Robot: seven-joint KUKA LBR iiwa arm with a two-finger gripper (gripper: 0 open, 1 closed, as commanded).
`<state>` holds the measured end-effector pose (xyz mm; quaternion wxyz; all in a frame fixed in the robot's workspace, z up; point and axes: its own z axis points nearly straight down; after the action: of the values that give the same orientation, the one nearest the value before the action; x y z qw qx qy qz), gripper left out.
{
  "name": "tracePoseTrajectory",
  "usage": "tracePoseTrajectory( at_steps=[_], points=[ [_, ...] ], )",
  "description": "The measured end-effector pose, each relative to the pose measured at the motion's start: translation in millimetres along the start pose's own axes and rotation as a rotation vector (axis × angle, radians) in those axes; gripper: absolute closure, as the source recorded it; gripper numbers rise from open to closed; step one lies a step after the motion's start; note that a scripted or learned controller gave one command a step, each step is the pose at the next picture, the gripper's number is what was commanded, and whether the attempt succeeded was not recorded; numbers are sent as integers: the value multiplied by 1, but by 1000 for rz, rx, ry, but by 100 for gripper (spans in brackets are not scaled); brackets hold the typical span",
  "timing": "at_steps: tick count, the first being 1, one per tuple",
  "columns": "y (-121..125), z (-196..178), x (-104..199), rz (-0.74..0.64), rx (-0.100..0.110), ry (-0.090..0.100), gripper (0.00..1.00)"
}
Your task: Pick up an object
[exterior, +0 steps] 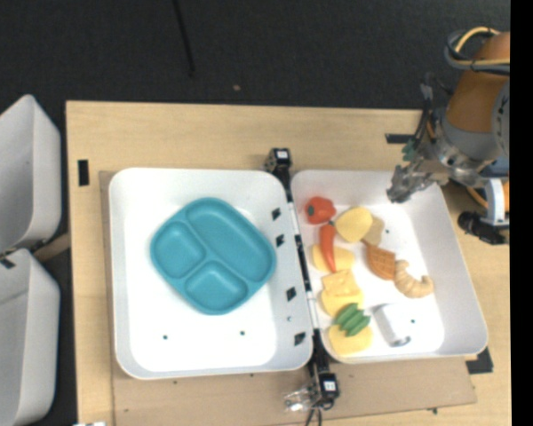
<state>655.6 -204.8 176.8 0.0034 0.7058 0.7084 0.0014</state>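
Note:
The right bin [444, 238] holds several toy foods: a red tomato [319, 209], a yellow pear-like piece [355, 224], an orange carrot [327, 247], a brown croissant [400, 272], a yellow cheese block [340, 288], a green pepper [353, 319] and a grey cylinder [387, 322]. My gripper [403, 187] hangs over the far right part of this bin, above bare white floor, apart from every piece. Nothing shows between its tips.
The left bin [133, 327] carries a blue divided tray [213, 254]. The arm's grey and orange body [475, 105] stands at the right, past the bin's far corner. Black clips [278, 159] sit where the bins meet.

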Motion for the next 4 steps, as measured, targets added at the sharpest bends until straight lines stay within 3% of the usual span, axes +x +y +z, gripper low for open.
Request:
tracePoseTrajectory(
  at_steps=[1, 2, 4],
  points=[
    [-6, -47, 0, 1, 2, 1, 100],
    [-5, -65, -2, -2, 4, 1, 100],
    [-34, -72, 85, -2, 8, 3, 100]
  ],
)
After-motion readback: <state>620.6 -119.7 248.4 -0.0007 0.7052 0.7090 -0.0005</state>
